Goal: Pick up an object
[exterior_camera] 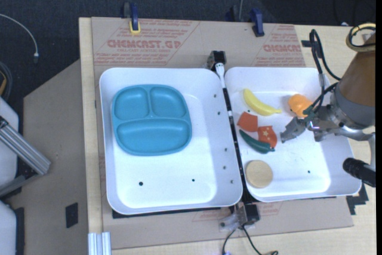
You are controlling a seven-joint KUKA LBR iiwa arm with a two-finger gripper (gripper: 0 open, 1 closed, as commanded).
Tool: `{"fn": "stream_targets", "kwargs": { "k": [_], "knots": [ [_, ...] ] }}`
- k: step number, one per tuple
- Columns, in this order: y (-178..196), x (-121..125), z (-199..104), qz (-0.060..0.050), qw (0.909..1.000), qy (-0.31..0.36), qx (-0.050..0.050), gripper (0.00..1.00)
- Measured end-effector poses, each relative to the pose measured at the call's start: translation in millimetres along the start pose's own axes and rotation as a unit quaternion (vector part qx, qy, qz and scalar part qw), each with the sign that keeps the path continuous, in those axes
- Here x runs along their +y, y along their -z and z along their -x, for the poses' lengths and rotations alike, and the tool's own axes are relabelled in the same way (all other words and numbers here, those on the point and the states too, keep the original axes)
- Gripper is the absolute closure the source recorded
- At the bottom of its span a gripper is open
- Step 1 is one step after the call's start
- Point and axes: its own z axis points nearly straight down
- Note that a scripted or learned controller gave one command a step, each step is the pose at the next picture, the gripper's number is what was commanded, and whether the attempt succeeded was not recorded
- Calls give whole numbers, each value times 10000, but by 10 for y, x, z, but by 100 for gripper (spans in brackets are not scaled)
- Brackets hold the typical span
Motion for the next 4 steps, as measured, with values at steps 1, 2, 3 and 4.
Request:
{"fn": "stream_targets", "kwargs": {
  "k": [1,2,3,4],
  "knots": [
    [-584,81,-1,-15,10000,-2,6,0],
    [-1024,113,-6,21,10000,4,23,0],
    [-843,179,-24,139,9999,9,15,100],
    [-223,253,-39,38,10000,10,-14,100]
  ]
}}
